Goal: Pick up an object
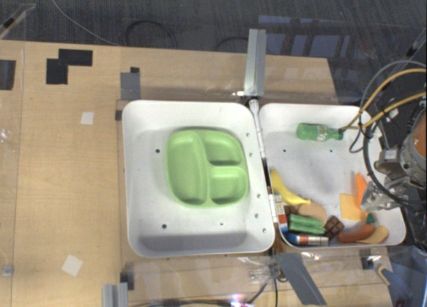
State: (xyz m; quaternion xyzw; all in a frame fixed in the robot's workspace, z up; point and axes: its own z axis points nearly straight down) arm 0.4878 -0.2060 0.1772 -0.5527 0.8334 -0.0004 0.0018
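Here the gripper (375,200) (finger state unclear) hangs just right of the orange wedge (361,187).

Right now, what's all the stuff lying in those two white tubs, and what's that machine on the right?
Bins: two, white, side by side on the bench.
Divided tray: one, light green, middle of left bin.
Bottle: one, green, lying near right bin's far edge.
Banana: one, yellow, right bin's left wall.
Small items pile: several, green, brown, red, orange, right bin's near edge.
Wedge: one, orange, beside the pile.
Robot arm: one, grey with cables, right bin's right edge.
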